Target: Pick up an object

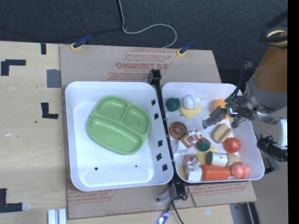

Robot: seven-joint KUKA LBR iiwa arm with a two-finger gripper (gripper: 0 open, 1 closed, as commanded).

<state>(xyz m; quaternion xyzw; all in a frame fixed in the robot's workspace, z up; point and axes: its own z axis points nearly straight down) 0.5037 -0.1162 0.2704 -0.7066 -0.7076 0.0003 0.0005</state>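
Bench [28, 92]: tan wood with black marks on the left, a cardboard sheet under both bins, a white cable looping over the dark floor behind.
Left bin [77, 167]: shallow and white, holding one thing — a green divided plate [119, 124], lying flat with its three compartments facing up.
Divider: a black clamp strip [161, 125] runs where the two bins touch.
Right bin [212, 86]: white, crowded with toy food.
Back row: a dark green piece [173, 104] beside a white-and-yellow piece [190, 106].
Middle: a brown doughnut [178, 129], a small orange-and-white box [192, 137] just beside it, a green round piece [203, 145], a tan bread-like piece [221, 133] and a red tomato [231, 145].
Front row: a small carton [192, 167], a black-capped bottle [216, 159], a long orange carrot [216, 172] and a pink piece [240, 170], all packed close.
Claw [223, 119]: over the right bin's right half, dark fingers spread apart, nothing between them; an orange piece [220, 104] lies just behind it, the tan piece just below.
Arm [273, 73]: grey with an orange band, entering from the right.
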